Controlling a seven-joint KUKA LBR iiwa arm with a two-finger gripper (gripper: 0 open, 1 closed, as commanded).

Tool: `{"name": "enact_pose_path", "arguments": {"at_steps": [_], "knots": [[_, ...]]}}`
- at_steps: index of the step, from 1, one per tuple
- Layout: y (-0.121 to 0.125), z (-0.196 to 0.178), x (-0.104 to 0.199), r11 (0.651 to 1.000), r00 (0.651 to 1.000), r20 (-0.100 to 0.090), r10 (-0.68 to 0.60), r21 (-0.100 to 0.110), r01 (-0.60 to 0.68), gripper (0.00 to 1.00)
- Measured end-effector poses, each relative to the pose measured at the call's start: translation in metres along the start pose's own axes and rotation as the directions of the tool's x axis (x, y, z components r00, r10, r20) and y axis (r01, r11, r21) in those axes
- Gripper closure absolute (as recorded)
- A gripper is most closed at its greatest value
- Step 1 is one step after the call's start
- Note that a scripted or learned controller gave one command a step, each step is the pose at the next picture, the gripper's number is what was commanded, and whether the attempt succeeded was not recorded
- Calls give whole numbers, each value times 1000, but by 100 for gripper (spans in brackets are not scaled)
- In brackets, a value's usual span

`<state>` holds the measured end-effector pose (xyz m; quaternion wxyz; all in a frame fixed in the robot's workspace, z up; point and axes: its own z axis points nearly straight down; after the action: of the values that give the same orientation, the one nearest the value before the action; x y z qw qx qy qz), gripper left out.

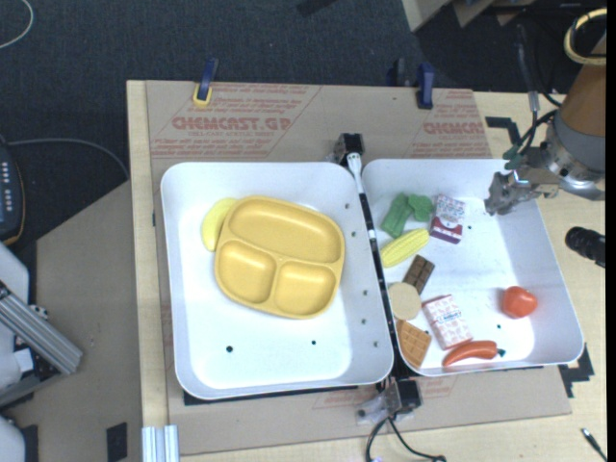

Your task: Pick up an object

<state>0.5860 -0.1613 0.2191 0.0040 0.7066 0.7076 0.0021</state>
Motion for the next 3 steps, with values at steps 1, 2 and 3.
{"name": "enact_pose_path", "arguments": {"at_steps": [1,2,3], "knots": [[1,-6,0,1000,1000,-1,0,5,0,100],[38,1,44,1000,1000,-3,-4,5,4,100],[63,4,84,1000,1000,-3,-4,4,4,100]]}}
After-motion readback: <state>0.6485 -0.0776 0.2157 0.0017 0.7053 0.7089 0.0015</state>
